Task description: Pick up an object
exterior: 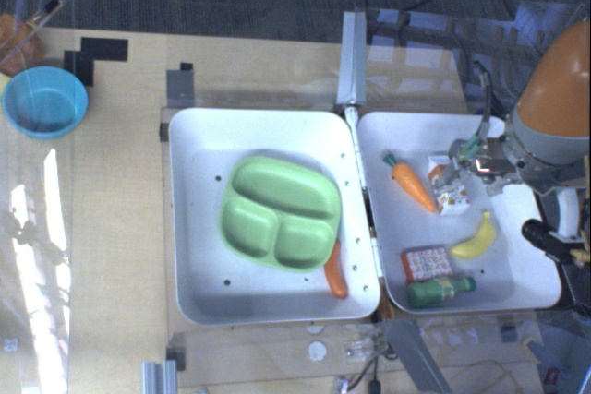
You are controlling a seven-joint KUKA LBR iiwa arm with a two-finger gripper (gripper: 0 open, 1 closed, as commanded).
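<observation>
Can't tell how the gripper (pixel 468 157) fingers are set, it's hovering in the right white bin (pixel 545 289) over a small white and orange carton (pixel 447 186), with a plastic carrot (pixel 409 182) just left and yellow banana (pixel 476 238) below.

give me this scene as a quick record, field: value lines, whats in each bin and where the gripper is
left bin: green divided plate, orange carrot-like piece at the plate's lower right edge
right bin: carrot, small white carton, banana, red box, green bottle lying flat
gripper: over the right bin's upper right, near the carton
outside bins: blue bowl, far left
</observation>
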